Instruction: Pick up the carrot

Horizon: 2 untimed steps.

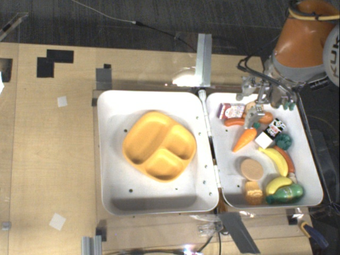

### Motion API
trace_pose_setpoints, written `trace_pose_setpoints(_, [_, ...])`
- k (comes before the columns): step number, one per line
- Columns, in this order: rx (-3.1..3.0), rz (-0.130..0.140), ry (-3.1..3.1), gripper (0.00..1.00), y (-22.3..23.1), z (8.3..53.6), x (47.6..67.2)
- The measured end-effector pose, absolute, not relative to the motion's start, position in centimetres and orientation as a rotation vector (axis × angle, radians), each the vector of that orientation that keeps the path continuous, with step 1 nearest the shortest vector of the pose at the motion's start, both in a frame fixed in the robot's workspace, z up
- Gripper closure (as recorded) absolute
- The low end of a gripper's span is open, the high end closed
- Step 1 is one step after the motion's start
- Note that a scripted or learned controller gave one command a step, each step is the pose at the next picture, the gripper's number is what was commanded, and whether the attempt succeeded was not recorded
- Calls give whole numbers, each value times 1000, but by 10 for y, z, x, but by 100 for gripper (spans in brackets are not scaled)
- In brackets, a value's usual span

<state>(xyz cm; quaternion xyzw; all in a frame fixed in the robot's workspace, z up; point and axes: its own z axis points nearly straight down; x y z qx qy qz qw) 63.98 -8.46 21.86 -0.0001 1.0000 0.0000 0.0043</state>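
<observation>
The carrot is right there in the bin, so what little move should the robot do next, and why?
Probably a small shift toward the lower left, then down. The gripper sits over the far end of the right bin, near the sausage, while the carrot lies just beyond it, tilted, its green top nearest the gripper. Nothing shows the carrot held yet.
</observation>
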Motion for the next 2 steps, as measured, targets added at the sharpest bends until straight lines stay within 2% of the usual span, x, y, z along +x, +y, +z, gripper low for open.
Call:
trace_pose_setpoints(1, [561, 3, 3070, 0, -96, 104, 624])
trace_pose_setpoints(2, [549, 4, 3061, 100, -95, 118, 628])
